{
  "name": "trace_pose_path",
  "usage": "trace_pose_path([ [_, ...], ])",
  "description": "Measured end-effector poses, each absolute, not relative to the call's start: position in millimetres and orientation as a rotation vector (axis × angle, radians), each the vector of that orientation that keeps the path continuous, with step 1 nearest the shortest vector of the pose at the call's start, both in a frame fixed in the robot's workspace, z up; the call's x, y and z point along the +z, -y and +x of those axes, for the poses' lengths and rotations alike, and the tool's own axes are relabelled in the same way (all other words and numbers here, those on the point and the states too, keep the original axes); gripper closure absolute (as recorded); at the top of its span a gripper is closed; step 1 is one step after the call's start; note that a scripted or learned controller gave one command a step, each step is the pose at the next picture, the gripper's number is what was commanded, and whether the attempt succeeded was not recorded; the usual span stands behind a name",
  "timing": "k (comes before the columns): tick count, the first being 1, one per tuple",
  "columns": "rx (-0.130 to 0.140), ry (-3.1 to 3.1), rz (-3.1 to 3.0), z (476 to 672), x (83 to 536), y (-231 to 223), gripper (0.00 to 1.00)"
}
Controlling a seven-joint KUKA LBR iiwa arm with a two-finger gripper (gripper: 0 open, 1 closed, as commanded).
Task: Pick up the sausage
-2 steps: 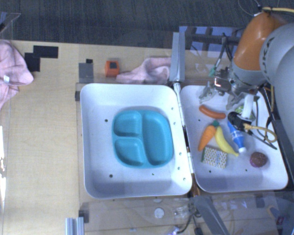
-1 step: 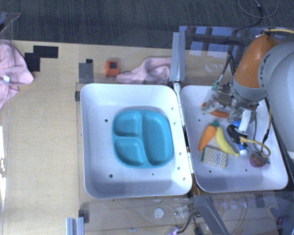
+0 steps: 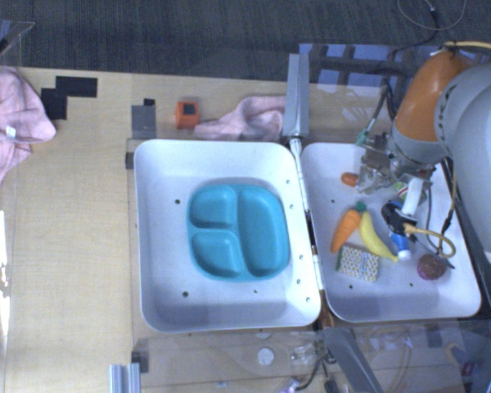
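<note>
hovering low in the right bin (image 3: pixel 442 305), the gripper (image 3: pixel 375 177) sits beside the sausage (image 3: pixel 349 179); finger spread unclear.

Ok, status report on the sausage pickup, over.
Pincer low in right bin, grip unclear. Sausage beside it near the back wall, not seen held. Carrot, banana close in front.

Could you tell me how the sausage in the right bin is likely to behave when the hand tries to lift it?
The sausage looks small, rounded and smooth, so it may roll or slip. It probably weighs little. It lies near the bin wall, so pushing may pin it there.
</note>
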State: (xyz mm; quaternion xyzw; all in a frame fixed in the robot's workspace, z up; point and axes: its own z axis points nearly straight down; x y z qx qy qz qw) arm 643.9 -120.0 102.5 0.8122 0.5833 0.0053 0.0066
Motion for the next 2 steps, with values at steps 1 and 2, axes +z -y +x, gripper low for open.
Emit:
trace_pose_path([
  [1,0.016,-1.825,2.541,643.8,102.3,120.0,0.0],
  [2,0.009,-2.145,2.284,671.1,134.4,150.2,0.0],
])
